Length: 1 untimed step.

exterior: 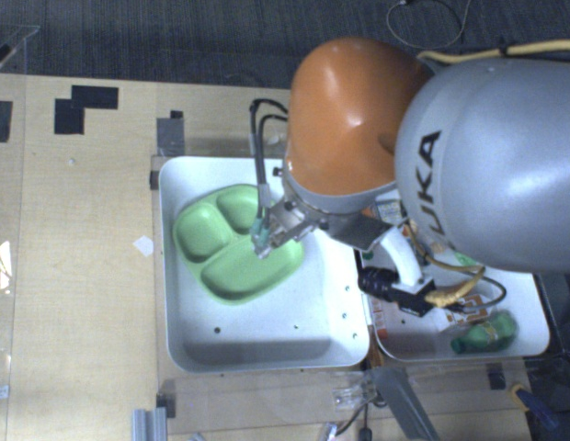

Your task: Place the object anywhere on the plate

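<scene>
Gripper [265, 237] over green divided plate [232, 244] in left bin [257, 347], finger state impossible to tell, green object [483, 333] lower right in right bin [423, 343]

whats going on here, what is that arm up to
A grey and orange arm reaches in from the right over two white bins. Its gripper is down over the green plate in the left bin, close to the plate's middle. A green object lies in the right bin, partly behind cables. Nothing can be made out in the gripper, so the object does not look placed on the plate yet.
</scene>
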Each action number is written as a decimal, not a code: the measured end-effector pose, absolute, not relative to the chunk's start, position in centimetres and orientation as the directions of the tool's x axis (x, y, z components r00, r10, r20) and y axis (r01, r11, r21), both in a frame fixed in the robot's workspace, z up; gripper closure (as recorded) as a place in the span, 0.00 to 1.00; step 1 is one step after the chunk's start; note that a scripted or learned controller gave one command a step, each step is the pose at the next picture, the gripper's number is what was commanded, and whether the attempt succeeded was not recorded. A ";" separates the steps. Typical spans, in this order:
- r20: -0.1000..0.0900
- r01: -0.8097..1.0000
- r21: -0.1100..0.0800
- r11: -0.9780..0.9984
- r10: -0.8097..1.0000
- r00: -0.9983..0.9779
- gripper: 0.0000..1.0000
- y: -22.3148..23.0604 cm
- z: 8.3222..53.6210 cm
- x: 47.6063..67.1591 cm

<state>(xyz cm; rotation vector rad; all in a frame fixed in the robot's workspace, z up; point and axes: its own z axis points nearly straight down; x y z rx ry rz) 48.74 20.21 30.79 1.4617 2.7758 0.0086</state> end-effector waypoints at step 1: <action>-0.001 0.766 0.005 0.642 0.766 -0.642 1.00 21.0 29.9 49.0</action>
